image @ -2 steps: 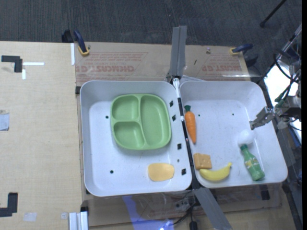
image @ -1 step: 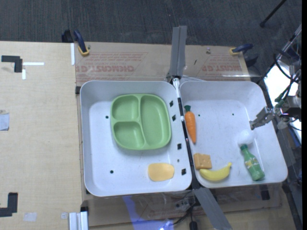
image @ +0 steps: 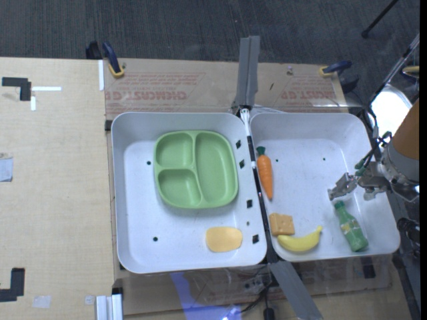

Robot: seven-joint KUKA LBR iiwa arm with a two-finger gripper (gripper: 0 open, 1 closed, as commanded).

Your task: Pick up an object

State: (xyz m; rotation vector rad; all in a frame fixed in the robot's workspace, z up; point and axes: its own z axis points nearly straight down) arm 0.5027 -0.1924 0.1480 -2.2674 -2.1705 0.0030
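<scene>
Pincer (image: pixel 341 187) hangs at mid-right of frame, over the right bin (image: pixel 313 122); whether it is apart or together, cannot tell. Bottle (image: pixel 350 227) lies just below it, cap nearest, long axis running toward lower right. Banana (image: pixel 299 241) and carrot (image: pixel 265 173) sit further left.

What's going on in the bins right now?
The arm reaches into the right bin, its gripper low just above the green bottle, with nothing seen in its grasp. A carrot, cracker and banana lie nearby. The left bin holds a green tray and a yellow piece.
</scene>
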